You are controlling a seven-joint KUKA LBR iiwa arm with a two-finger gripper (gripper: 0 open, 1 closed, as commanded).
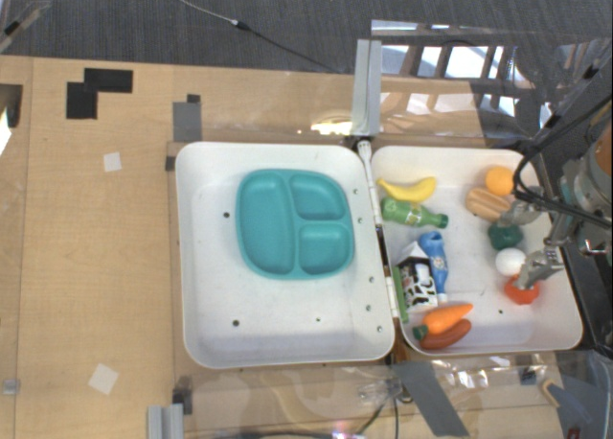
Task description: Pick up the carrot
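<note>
The carrot [448, 315] lies in the right bin [565, 332], near its front edge and toward its left side, tilted slightly with its orange body pointing right and its green top at the left. It rests right against a brown sausage-shaped piece [446, 335] just in front of it, and a small milk carton [418, 284] and a blue bottle [436, 262] stand just behind it.

The hand [538, 266] hangs at the right side of the same bin, low over a red-orange piece [522, 291] and beside a white ball [509, 261]; whether its fingers are apart or together I cannot tell, and nothing is seen held between them. It is well apart from the carrot.

To do this step well, the hand should travel left and toward the near edge, staying high enough to pass over the clutter. Judging by how the carrot lies, the fingers should straddle it across its narrow width, at mid-body, turned so they close from far and near. The tight spot is the brown piece: a finger may land on it or catch both. Coming down slightly toward the carton side seems safer. The left bin [211, 332] with its teal tray [292, 223] plays no part.
</note>
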